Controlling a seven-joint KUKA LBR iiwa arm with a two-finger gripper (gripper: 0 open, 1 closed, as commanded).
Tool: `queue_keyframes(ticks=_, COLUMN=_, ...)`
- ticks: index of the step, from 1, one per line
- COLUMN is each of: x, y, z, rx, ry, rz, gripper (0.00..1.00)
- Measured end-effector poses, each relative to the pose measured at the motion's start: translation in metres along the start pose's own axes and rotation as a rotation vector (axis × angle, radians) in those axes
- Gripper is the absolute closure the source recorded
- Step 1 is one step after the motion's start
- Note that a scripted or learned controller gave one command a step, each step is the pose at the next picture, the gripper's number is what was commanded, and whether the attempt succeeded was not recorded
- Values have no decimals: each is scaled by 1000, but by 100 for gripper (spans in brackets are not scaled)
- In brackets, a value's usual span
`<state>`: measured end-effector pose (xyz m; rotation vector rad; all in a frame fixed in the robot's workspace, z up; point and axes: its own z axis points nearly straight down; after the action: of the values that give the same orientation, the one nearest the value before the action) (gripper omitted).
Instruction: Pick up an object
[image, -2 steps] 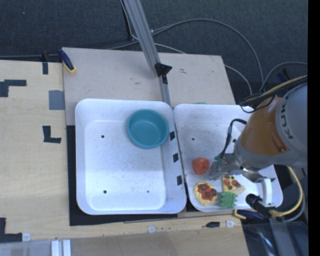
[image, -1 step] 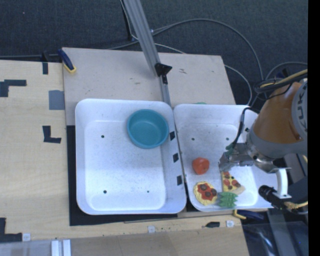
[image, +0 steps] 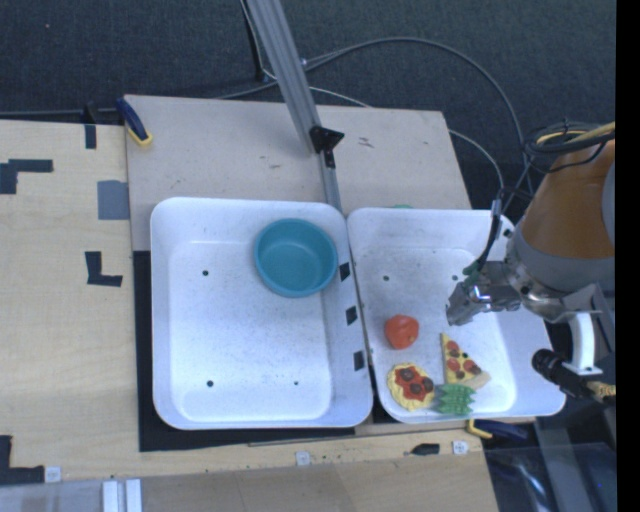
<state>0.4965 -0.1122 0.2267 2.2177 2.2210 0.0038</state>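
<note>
Four toys cluster at the near end of your right bin (image: 430, 235): a red tomato (image: 402, 330), a pizza slice (image: 461, 362), a round pizza (image: 411, 384) and a green piece (image: 455, 401). The gripper (image: 462, 305) hangs just right of the tomato, holding nothing, probably lining up a descent. The blue bowl (image: 295, 257) sits alone in the left bin (image: 200, 330).

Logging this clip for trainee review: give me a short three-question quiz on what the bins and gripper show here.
1. True or false: the blue bowl sits in the left bin.
2. Which lies nearest the gripper? A) red tomato B) blue bowl C) round pizza
3. What green item touches the pizza slice?

Key: 1 true; 2 A; 3 the green leafy toy.
</note>
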Motion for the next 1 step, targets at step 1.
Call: queue_keyframes(ticks=1, x=0, y=1, z=-52, rx=0, ry=0, rz=1, gripper=100)
